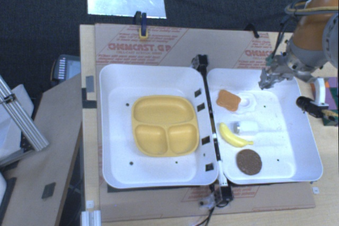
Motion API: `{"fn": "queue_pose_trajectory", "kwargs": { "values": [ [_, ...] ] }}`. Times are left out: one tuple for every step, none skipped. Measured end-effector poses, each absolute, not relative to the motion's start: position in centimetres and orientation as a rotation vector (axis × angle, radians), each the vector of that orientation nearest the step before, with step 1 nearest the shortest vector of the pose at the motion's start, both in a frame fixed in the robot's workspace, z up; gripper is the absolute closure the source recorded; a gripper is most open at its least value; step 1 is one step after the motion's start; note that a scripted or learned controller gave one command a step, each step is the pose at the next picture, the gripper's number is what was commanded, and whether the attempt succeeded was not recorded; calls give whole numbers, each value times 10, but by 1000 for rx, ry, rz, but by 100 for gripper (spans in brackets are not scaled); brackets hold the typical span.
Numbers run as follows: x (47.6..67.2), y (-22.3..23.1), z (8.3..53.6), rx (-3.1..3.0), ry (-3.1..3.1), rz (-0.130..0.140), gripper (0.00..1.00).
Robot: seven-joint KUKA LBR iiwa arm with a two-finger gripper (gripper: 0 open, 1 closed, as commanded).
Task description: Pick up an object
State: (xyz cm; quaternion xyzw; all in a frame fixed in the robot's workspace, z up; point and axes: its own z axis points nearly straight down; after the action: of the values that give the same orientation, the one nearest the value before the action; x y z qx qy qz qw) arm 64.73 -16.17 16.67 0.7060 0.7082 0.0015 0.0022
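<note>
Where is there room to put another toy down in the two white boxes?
Right bin: bare floor right of the banana and brown cookie. It is crowded around the orange piece. Left bin: narrow strips around the yellow tray, whose compartments hold nothing.

1 fixed overhead camera, slanted down, both white bins point(114, 114) framed

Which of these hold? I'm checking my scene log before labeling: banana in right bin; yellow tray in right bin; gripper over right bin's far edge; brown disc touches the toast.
1. The banana lies in the right bin. True.
2. The yellow tray sits in the right bin. False: it is in the left bin.
3. The gripper is above the right bin's far edge. True.
4. The brown disc touches the toast. False: they lie apart, the banana between them.
</note>
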Motion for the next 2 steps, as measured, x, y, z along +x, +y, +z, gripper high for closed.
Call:
{"fn": "queue_pose_trajectory", "kwargs": {
  "values": [
    [649, -162, 210, 2212, 2222, 6, 100],
    [653, -106, 203, 2210, 2232, 4, 100]
  ]
}}
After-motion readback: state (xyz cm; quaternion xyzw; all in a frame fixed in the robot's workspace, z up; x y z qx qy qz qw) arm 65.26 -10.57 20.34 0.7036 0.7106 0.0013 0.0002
